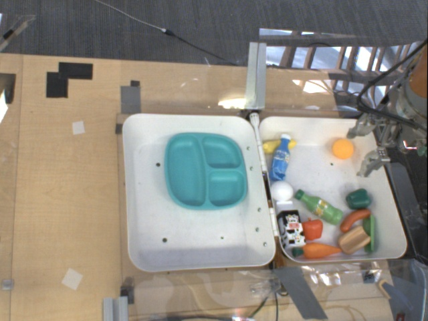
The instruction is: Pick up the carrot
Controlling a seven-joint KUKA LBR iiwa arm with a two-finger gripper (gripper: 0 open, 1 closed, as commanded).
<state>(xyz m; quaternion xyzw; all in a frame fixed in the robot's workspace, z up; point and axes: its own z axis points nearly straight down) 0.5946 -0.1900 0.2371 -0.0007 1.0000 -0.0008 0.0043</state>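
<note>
Here, labels: none can be read.
Carrot (322,250): lying at the right bin's (314,134) front edge.
Gripper (376,154): over the bin's right edge, fingers narrowly apart, holding nothing.

A robotics lab: wooden bench (60,206), 2 white bins (140,246).

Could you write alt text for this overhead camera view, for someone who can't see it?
A gripper hovers over the right bin, apart from the carrot lying at its near edge among toy foods and bottles. The left bin holds a teal divided plate.
</note>
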